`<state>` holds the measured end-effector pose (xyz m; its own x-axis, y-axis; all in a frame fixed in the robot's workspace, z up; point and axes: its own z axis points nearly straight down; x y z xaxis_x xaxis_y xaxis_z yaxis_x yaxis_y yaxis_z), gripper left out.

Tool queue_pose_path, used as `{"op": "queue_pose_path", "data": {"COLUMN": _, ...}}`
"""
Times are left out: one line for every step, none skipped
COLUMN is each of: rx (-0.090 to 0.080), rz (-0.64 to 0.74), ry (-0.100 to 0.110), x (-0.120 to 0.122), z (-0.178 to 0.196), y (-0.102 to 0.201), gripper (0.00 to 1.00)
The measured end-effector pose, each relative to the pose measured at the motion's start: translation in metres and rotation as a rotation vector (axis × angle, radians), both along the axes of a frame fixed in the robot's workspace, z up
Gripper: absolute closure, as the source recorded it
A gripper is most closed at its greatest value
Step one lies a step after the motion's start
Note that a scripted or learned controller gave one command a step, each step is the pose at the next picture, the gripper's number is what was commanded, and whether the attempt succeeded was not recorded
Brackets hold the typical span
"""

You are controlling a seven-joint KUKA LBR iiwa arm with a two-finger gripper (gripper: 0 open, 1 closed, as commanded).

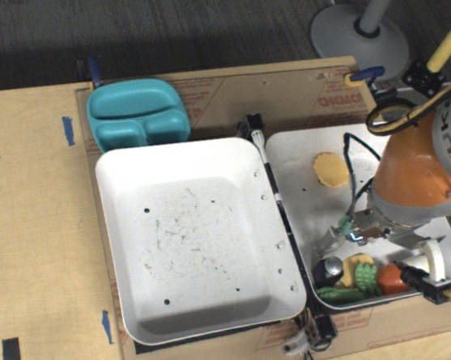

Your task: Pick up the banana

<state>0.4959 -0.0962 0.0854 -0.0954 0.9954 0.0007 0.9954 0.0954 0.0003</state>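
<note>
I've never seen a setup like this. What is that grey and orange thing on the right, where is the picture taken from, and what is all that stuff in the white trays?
The picture comes from one camera fixed above a bench, looking down at a slant. The grey and orange thing is a robot arm reaching in from the right. Its gripper, a two-finger hand, hangs low over the right bin. That bin holds small toy foods: a round yellow piece near the top, and a pile at the bottom with a yellow banana, something green and something red. I see nothing between the fingers. The left bin sits beside it, and a teal tray lies behind.
</note>
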Motion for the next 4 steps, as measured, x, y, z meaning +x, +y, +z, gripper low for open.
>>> {"op": "queue_pose_path", "data": {"rx": -0.001, "rz": -0.283, "ry": -0.001, "x": 0.084, "z": 0.099, "y": 0.011, "gripper": 0.0}}
{"op": "queue_pose_path", "data": {"rx": 0.0, "rz": -0.202, "ry": 0.003, "x": 0.021, "z": 0.099, "y": 0.063, "gripper": 0.0}}
{"op": "queue_pose_path", "data": {"rx": 0.0, "rz": -0.04, "ry": 0.004, "x": -0.017, "z": 0.126, "y": 0.142, "gripper": 0.0}}
{"op": "queue_pose_path", "data": {"rx": -0.001, "rz": 0.013, "ry": -0.003, "x": -0.016, "z": 0.046, "y": 0.204, "gripper": 0.0}}
